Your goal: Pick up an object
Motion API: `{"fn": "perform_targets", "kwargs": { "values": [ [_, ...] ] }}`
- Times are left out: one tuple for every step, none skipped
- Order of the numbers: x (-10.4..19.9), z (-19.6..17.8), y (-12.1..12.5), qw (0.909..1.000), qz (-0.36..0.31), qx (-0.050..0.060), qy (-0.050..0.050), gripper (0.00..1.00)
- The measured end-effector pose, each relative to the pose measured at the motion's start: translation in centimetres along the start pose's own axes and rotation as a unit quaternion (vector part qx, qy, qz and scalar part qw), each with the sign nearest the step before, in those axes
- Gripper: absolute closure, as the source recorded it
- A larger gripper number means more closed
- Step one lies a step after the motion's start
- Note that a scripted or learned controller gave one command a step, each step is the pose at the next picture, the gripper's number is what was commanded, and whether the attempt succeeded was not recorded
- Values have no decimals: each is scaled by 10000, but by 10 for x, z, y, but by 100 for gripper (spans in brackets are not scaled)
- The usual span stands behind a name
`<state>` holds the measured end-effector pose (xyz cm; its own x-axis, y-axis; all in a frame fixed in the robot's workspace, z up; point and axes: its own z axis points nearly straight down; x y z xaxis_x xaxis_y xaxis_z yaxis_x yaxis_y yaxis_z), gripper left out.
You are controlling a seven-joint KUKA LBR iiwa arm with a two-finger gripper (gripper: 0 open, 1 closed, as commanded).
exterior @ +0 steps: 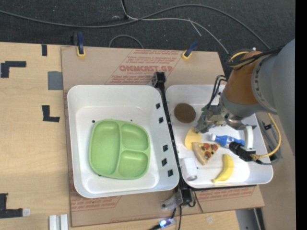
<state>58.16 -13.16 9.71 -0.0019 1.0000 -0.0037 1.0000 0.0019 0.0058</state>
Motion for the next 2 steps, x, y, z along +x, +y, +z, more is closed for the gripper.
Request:
{"fn": "perform_targets", "kwargs": {
  "values": [
    [11,-51,1,10000,-4,13,19,100],
    [13,-95,-4,10000,1,11,16,100]
  ]
}}
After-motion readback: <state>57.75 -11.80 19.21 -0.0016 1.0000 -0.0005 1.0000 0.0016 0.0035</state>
